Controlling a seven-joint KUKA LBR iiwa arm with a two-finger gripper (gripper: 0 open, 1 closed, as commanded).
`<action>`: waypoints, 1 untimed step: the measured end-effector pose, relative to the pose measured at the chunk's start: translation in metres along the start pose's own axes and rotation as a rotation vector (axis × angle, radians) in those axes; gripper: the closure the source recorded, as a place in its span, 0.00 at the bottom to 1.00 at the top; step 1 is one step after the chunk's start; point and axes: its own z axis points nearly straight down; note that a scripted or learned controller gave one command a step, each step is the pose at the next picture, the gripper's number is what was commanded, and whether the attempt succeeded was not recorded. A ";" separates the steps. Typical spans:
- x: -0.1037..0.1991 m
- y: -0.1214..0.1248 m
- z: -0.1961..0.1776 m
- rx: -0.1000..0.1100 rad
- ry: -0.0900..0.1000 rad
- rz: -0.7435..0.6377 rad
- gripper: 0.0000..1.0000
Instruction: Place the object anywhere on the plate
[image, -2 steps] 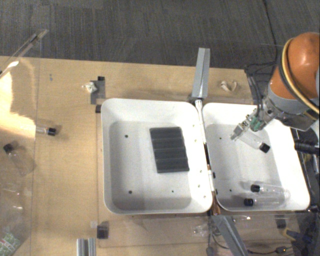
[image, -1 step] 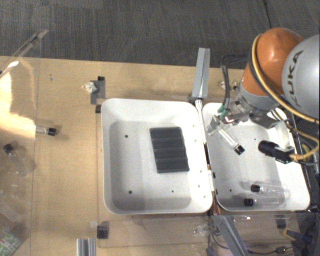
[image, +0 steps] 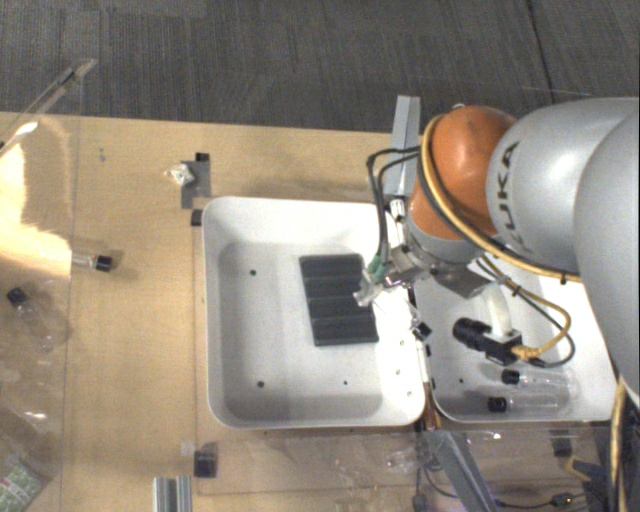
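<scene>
Hovering at the right edge of the dark plate (image: 335, 300), mid-frame in the left bin (image: 232, 340), your gripper (image: 372, 283) shows a small pale bit (image: 362, 296) at its tip; can't tell if spread or pinching. Shift frame-left to plate ctr, go low b4 release.

white bins: 2, left bin (image: 225, 330) and right bin (image: 585, 398)
dark ribbed plate (image: 338, 300): 1
clear tube (image: 542, 385): 1
arm (image: 560, 170): 1
gripper (image: 368, 293): 1
</scene>
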 end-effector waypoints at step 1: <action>0.032 0.065 0.048 0.000 0.000 -0.347 1.00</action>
